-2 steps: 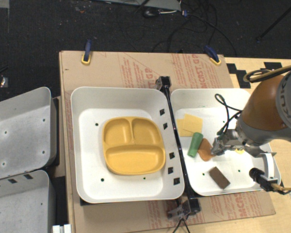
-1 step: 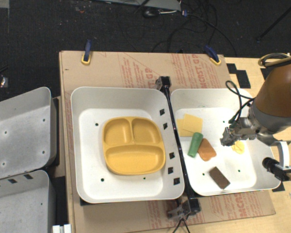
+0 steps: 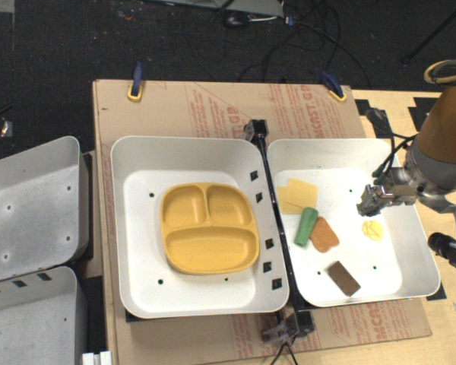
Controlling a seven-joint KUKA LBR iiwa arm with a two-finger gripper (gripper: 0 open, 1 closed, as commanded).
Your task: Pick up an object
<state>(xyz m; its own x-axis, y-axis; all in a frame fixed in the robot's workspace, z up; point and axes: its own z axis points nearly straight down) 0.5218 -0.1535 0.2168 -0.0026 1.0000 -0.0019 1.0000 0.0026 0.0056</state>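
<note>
In the right bin (image 3: 410,276) lie a pale yellow flat slab (image 3: 298,195), a green cylinder (image 3: 305,226), an orange oval piece (image 3: 324,235), a brown block (image 3: 343,277) and a small yellow piece (image 3: 373,230). My gripper (image 3: 372,203) hangs over the right side of that bin, just above the small yellow piece. Nothing shows between its fingers.
The left bin (image 3: 137,280) holds a yellow divided tray (image 3: 210,228). A black divider (image 3: 272,219) runs between the bins. Grey-white panels (image 3: 30,204) lie off the bench at the left. Cardboard (image 3: 182,105) lies under both bins.
</note>
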